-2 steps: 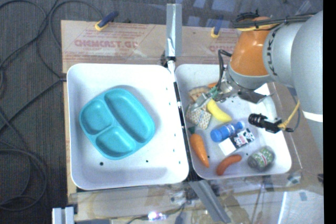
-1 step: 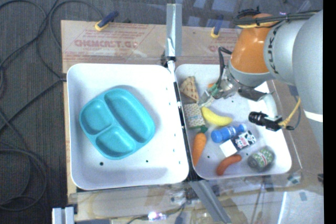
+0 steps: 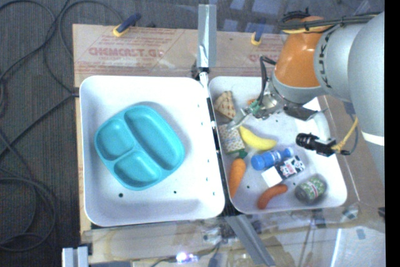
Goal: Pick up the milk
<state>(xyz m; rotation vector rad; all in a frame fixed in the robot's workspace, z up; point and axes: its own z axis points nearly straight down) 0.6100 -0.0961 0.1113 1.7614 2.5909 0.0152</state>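
The milk (image 3: pixel 289 167), a small carton with a dark patterned face, lies in the right bin (image 3: pixel 334 197), well below and a little right of my tool (image 3: pixel 261 106), with the yellow banana (image 3: pixel 257 139) and the blue bottle (image 3: pixel 270 159) lying between the two. Just below the carton sits a white block (image 3: pixel 272 177), and further toward the near corner a red sausage (image 3: pixel 273 196) and a grey-green can (image 3: pixel 310 188). An orange carrot (image 3: pixel 236 176) lies along the bin's left wall, with a waffle piece (image 3: pixel 225 105) higher up that wall. The left bin (image 3: pixel 100 197) holds a blue divided plate (image 3: pixel 139 145). Both bins sit on a brown tabletop (image 3: pixel 137 50) over dark carpet (image 3: pixel 37 134) strewn with cables. My tool hangs low over the upper middle of the right bin, near the waffle and above the banana; I cannot tell how its jaws stand, and I see nothing gripped in it
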